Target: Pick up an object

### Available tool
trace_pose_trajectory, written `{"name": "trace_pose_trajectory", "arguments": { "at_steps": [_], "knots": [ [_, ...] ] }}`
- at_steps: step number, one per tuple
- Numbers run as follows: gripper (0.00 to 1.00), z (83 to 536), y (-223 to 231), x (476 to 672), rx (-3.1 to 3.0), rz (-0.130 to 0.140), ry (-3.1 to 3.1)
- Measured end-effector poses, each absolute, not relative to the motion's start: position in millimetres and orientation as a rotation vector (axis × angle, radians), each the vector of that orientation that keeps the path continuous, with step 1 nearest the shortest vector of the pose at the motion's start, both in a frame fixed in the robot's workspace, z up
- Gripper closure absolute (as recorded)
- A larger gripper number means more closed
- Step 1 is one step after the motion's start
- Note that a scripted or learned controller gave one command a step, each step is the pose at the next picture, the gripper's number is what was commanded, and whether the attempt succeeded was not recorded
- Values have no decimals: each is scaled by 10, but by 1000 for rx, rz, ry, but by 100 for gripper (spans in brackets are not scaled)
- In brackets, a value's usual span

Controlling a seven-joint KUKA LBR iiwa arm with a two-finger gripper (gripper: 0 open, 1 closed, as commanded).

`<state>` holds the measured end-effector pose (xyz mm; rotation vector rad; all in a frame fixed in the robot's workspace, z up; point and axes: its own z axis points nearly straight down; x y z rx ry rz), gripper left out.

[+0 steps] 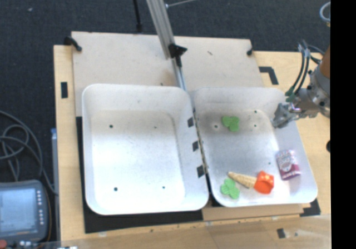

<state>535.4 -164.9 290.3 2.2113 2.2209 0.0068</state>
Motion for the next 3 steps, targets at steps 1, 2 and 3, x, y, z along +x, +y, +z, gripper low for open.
{"name": "trace_pose_trajectory", "arguments": {
  "at_steps": [1, 2, 3],
  "knots": [
    [100, 2822, -1242, 5391, 2215, 0, 2224],
    [100, 2782, -668, 5306, 2214, 2, 2227],
    [100, 2574, -169, 5263, 2215, 1, 2228]
  ]
}}
